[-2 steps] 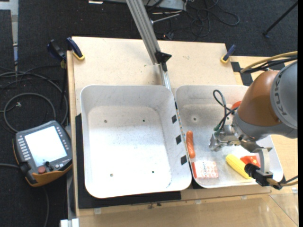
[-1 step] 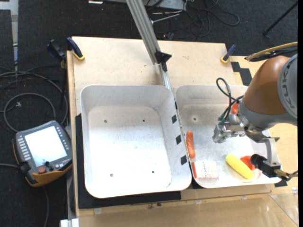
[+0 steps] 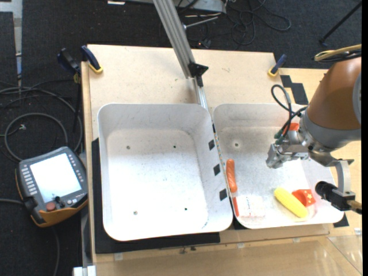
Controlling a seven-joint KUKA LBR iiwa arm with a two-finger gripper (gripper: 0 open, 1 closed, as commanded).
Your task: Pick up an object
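Camera view: two white bins side by side, and all four loose things lie in the right bin [image 3: 253, 117]. One orange stick [image 3: 231, 176] lies against the left wall, long axis running up and down the frame. One pale block [image 3: 250, 206] sits near the front. One yellow banana-like piece [image 3: 291, 203] slants from upper left to lower right, touching one red piece [image 3: 305, 197]. The gripper [image 3: 278, 157] hangs above the bin floor, apart from every piece; whether it's open or closed, I can't tell. Left bin [image 3: 115, 117] alongside.
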